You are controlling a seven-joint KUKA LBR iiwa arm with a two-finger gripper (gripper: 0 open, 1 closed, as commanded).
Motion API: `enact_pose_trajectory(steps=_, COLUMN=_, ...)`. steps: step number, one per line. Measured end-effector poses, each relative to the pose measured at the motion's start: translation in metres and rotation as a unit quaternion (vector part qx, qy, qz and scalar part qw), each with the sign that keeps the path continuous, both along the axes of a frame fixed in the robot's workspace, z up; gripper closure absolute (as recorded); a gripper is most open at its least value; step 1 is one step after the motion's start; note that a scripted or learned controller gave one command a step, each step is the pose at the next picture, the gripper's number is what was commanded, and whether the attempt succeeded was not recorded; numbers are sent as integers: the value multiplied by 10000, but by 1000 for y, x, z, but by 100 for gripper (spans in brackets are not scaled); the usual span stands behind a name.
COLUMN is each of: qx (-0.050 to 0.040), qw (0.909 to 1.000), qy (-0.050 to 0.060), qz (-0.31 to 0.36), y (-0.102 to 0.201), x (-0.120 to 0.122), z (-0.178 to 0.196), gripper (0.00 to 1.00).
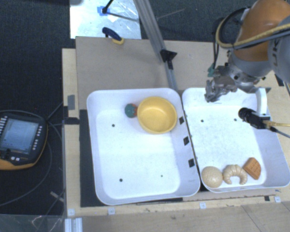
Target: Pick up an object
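My gripper (211,96) hangs over the far edge of the right bin (232,129), near its back left corner, with nothing seen between its fingers. At that bin's near edge lie a pale round bun (212,176), a croissant (235,173) and an orange-brown waffle piece (253,167) in a row, well apart from the gripper. In the left bin (135,178) a yellow bowl (157,114) sits at the back right, with a small teal ball (131,110) touching its left side.
A metal pole (152,25) slants across the bench behind the bins. A teach pendant (17,139) lies on the floor at the far left. A yellow-and-blue clamp (112,35) sits at the bench's back edge.
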State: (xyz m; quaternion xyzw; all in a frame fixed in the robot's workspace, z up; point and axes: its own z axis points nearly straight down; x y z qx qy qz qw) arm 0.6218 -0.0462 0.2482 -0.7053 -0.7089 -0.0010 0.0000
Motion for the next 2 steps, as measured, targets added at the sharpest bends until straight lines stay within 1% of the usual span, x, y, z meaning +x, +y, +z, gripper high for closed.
enact_pose_trajectory(steps=1, qx=0, qw=10000, qy=8, qz=1, y=60, x=-12, z=-6, gripper=100)
enact_pose_trajectory(steps=2, qx=-2, qw=10000, qy=6, qz=-5, y=99, x=-29, z=-10, gripper=100)
